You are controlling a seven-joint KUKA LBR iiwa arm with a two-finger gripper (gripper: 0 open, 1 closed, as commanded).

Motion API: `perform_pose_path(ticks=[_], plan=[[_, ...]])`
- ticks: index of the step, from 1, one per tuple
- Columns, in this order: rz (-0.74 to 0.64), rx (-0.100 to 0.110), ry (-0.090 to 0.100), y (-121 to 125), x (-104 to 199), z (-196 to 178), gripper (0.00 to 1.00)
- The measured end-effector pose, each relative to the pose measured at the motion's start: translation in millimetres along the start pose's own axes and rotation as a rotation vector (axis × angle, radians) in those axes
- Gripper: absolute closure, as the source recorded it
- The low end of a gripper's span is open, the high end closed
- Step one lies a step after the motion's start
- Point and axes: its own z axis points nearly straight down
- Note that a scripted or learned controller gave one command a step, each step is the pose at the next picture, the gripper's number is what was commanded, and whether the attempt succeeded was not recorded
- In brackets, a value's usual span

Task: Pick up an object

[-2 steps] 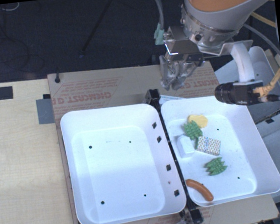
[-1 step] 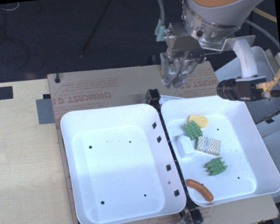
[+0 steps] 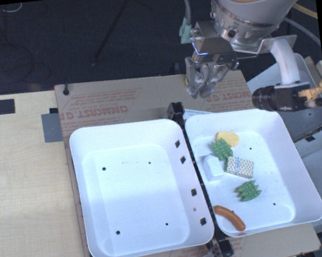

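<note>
The gripper is seen high above the far edge of the right bin, over the brown cardboard sheet that lies under both bins. The fingers are pointed downward and are drawn close together; no object is seen between them, although the exact gap cannot be judged from this angle.

All the objects are found in the right bin, well apart from the fingers and nearer to the camera. A yellow piece is placed closest to the gripper, and a green leafy toy is touching it. Just beside this, a white block and a small patterned box are lying next to each other. A second green toy is placed a little further toward the front, and an orange sausage is lying near the front wall of the bin.

The left bin is set beside the right one, with black clips along the line where they meet.
</note>
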Motion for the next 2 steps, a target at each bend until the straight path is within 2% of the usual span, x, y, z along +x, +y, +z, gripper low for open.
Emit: perform_pose_path(ticks=[1,2], plan=[[-0.008,0.004,-0.001,0.0,0.8,-9.1,1.00],[0.035,-0.014,0.005,-63.7,45.8,37.3,1.00]])
